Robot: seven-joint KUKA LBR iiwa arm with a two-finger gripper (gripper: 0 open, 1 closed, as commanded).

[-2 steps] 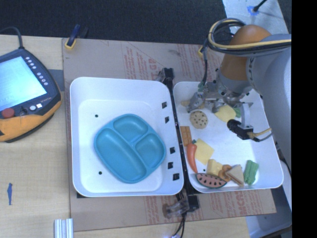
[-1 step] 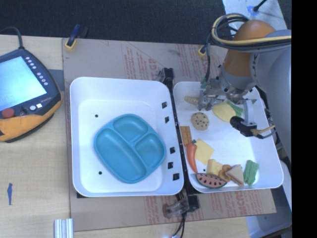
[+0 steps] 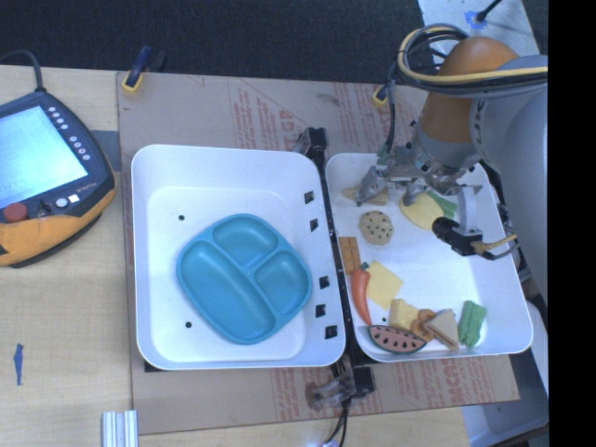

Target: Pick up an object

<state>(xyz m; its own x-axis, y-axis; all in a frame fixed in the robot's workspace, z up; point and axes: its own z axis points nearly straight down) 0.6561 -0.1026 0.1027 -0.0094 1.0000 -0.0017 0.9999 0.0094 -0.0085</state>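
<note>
My gripper [image 3: 391,188] hangs low over the far end of the right bin [image 3: 507,343], and its two metal fingers stand apart with nothing between them. Just in front of it lies a round brown cookie [image 3: 376,227]. A yellow banana-like piece [image 3: 421,212] lies to its right, and a small tan piece [image 3: 352,194] sits by the left finger. Nearer the front of this bin are an orange carrot [image 3: 360,292], a yellow cheese slice [image 3: 385,282], a watermelon slice [image 3: 398,339], a bread wedge [image 3: 443,326] and a green piece [image 3: 472,324].
The left bin [image 3: 154,175] holds a blue divided plate [image 3: 244,277]. A tablet in an orange case [image 3: 42,180] lies at the bench's left edge. Black clips [image 3: 323,282] line the wall between the bins. The grey arm and its cables [image 3: 466,110] cover the right bin's far right corner.
</note>
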